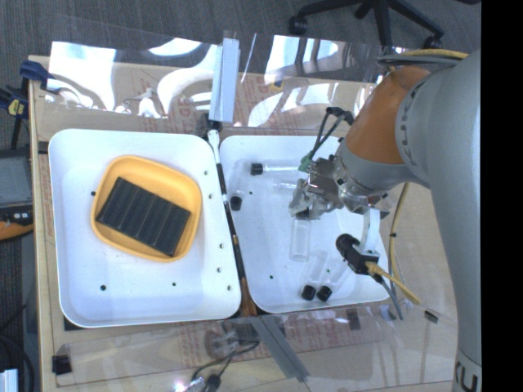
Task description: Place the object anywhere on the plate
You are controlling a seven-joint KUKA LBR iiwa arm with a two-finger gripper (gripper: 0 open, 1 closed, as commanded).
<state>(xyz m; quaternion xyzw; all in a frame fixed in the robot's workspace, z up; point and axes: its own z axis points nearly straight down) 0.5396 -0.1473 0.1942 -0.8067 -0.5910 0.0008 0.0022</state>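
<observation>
Plate, yellow and squarish, sits in the left bin with a dark ribbed slab lying across most of its middle, so free landing room looks limited to the yellow rim and corners. Moving right across the divider, the right bin holds several clear tube-like pieces with black caps: one near the top, one upright-looking clear tube in the middle, and small black bits near the lower edge. Which of these is the object is not certain; the clear tube just below the end effector seems the likeliest target. Whether the end effector is parted or closed cannot be told, since the wrist hides it. To do this step well, I would judge that the arm should settle straight over the tube, line up across its narrow width, and lift only once the grip is sure, because a clear, smooth cylinder will probably roll or slip. Farthest right, the grey arm with its orange band reaches in over the desk.
</observation>
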